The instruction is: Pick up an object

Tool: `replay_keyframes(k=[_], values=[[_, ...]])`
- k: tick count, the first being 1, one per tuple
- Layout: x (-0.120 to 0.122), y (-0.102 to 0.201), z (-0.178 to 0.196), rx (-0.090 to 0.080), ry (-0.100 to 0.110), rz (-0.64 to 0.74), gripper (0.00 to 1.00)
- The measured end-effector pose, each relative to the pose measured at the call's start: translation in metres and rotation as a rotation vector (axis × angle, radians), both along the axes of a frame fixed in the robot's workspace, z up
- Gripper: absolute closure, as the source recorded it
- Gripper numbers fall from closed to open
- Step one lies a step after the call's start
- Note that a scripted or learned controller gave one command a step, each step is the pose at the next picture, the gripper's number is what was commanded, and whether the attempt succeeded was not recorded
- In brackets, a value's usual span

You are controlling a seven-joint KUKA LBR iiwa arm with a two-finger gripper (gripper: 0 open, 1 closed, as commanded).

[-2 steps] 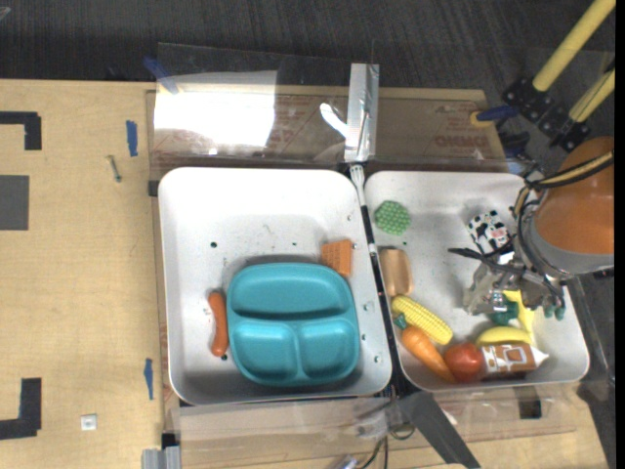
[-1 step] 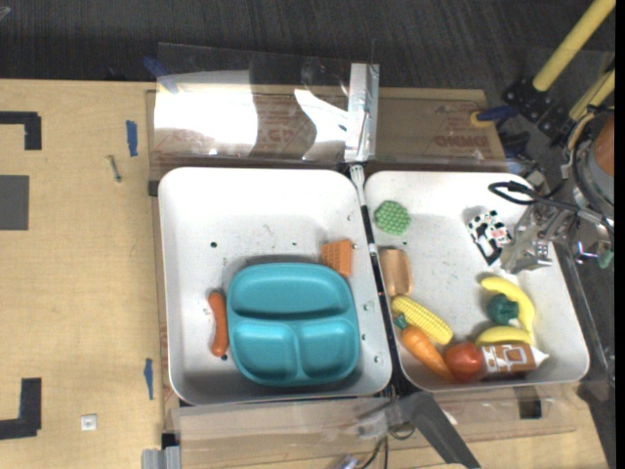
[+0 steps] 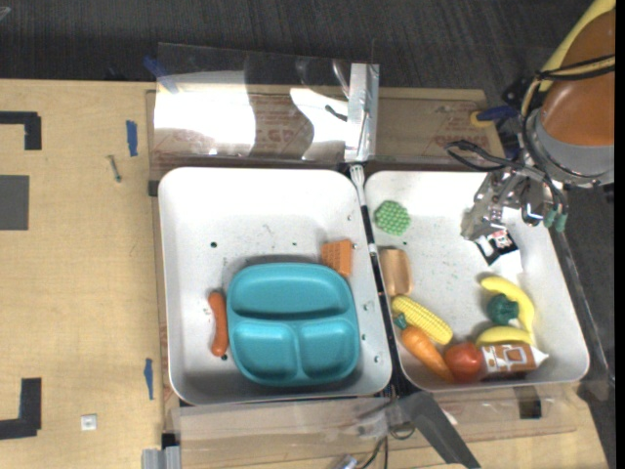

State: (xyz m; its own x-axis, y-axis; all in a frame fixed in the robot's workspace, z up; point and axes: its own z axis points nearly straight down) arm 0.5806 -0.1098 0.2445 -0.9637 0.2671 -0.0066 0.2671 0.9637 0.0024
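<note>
Wooden bench (image 3: pixel 68 291), two shallow white plastic bins (image 3: pixel 186 262). Metal two-finger gripper (image 3: pixel 493 218) above right bin; grasp state indeterminable. Curved yellow plastic banana (image 3: pixel 513 296) unlifted; pick pending.

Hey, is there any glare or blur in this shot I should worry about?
Camera view: strong glare washes out the clear plastic sheet behind the left bin; the gripper looks soft and cluttered with cables; the toys in the right bin are evenly lit and legible.
</note>
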Motion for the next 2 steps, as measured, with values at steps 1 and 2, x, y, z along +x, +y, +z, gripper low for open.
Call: replay_keyframes(k=[1, 2], values=[[0.067, 0.048, -0.018, 0.001, 0.001, -0.007, 1.0], [0.076, 0.048, 0.042, 0.0, -0.007, -0.069, 1.0]])
